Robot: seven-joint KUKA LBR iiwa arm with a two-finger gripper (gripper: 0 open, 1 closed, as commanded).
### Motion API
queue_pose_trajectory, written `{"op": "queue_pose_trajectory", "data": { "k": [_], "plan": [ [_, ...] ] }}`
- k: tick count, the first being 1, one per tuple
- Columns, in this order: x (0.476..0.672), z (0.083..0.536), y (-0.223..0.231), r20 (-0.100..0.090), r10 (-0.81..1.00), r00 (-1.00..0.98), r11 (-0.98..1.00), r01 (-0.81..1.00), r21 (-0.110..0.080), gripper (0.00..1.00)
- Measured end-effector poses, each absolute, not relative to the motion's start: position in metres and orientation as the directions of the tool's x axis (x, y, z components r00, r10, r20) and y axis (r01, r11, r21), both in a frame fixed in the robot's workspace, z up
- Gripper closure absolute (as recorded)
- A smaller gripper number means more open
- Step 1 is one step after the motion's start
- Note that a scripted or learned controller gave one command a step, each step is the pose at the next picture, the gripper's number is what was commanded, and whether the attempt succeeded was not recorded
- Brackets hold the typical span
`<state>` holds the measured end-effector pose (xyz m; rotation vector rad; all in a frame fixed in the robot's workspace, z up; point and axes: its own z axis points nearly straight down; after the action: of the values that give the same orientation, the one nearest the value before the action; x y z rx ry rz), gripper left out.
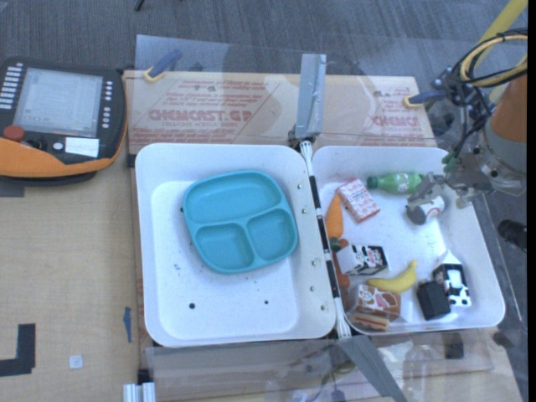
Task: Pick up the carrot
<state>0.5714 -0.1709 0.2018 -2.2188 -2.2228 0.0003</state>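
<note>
The carrot (334,219) is an orange piece lying lengthwise against the left wall of the right bin (484,239), with a green top at its near end. My gripper (425,207) hangs low over the back right of that bin, well to the right of the carrot and just below a green bottle (394,181). I see nothing held in it. A red and white box (358,199) lies between the gripper and the carrot.
The right bin also holds a black and white carton (366,260), a banana (396,279), a brown sandwich-like toy (375,306) and two dark items (444,292) at the front right. A blue divided plate (240,221) sits in the left bin (159,249). A teach pendant (54,120) lies far left.
</note>
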Motion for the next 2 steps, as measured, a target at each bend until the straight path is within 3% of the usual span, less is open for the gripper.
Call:
{"op": "queue_pose_trajectory", "data": {
  "k": [1,2],
  "plan": [
    [0.528,0.087,-0.092,-0.003,0.963,-0.27,0.27,0.963,0.007,0.0],
    [0.502,0.092,-0.163,-0.019,0.88,-0.475,0.475,0.879,0.024,0.0]
  ]
}}
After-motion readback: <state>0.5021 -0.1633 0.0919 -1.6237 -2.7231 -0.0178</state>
